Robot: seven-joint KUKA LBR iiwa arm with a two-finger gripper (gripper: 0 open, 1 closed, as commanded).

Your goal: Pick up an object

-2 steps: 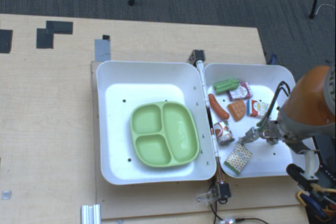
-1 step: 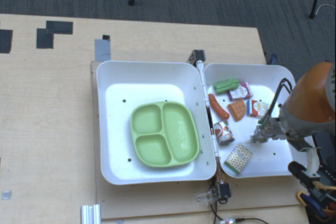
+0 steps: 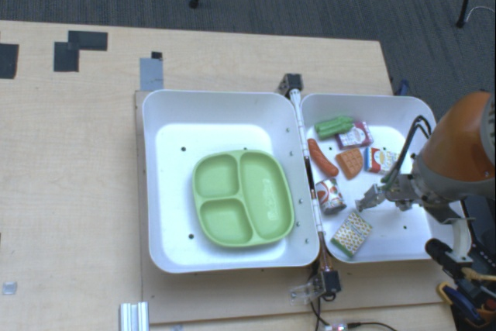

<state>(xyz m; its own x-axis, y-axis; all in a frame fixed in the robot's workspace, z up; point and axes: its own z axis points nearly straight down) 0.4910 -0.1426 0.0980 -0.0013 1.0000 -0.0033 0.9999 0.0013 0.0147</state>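
I am reaching my gripper (image 3: 370,200) into the right bin (image 3: 403,248), fingers looking slightly apart with nothing between them, hovering just above the patterned packet (image 3: 351,233) lying near that bin's front left corner. Taking the packet as landmark: a small can (image 3: 330,195) is sitting just beyond it to the left, an orange cracker (image 3: 350,162) and red sausage (image 3: 322,157) farther back, a green piece (image 3: 334,126) farthest. The green divided plate (image 3: 243,198) is resting in the left bin (image 3: 167,190), well left of the packet.

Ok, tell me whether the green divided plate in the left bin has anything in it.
Empty. The green three-compartment plastic plate lies flat in the left white bin, and all three compartments show bare green.
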